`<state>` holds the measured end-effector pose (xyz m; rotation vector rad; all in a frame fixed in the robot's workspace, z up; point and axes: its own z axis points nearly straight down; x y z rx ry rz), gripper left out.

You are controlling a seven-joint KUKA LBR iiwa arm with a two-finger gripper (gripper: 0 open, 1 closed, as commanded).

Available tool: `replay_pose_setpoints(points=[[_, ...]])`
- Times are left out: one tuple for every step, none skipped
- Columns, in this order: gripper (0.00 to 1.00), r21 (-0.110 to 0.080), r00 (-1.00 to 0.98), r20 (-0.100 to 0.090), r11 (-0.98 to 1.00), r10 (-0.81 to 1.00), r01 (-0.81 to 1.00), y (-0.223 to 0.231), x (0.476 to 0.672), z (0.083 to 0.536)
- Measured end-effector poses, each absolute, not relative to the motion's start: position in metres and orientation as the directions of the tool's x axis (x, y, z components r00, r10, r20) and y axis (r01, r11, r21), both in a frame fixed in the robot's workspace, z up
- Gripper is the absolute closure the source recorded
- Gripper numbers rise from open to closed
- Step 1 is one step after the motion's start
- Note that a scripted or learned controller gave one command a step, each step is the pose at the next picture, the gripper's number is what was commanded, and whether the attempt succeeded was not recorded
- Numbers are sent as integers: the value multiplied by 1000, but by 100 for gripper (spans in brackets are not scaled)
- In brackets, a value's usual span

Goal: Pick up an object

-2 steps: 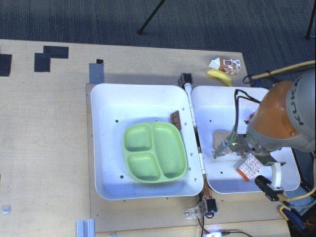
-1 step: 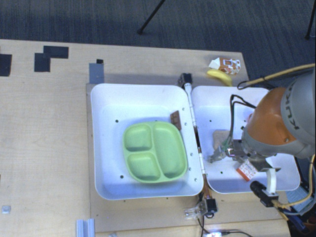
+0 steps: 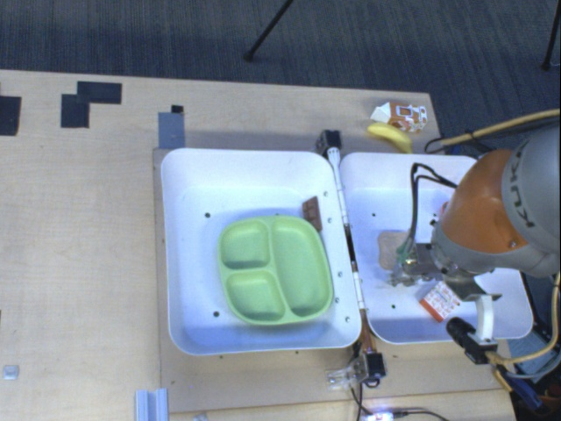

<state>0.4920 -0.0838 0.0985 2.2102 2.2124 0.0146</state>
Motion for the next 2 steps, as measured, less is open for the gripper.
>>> replay_pose_setpoints(points=[[0,17,-1,-4,1,1000,1000,-84,492,98],[0,7,-1,0,1,1000,1000,-85,489,87]])
